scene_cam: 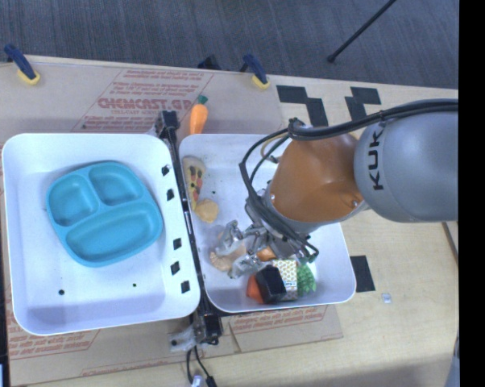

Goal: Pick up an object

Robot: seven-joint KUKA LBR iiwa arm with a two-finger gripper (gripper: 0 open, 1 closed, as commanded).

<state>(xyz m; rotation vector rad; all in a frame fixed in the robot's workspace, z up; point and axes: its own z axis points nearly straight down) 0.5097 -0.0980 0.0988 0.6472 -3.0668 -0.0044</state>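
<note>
My gripper (236, 247) is low in the right bin (226, 145), in the pile of small toy foods near its front. Its metal fingers sit over a pale tan piece (221, 258), with an orange piece (266, 254) just to the right. A black block (271, 284), a red-orange piece (254, 287), a white patterned piece (288, 272) and a green piece (307, 277) lie at the bin's front edge. A pizza slice (196, 176) and a small yellowish piece (207, 211) lie by the bin's left wall. The arm's orange band (315, 180) covers the bin's middle.
The left bin (33, 297) holds a blue divided plate (105, 211). A toy carrot (197, 118) lies on the cardboard behind the bins. Black clips (175, 216) run along the divider between the bins. Blue-and-yellow clamps (22, 64) hold the board's back edge.
</note>
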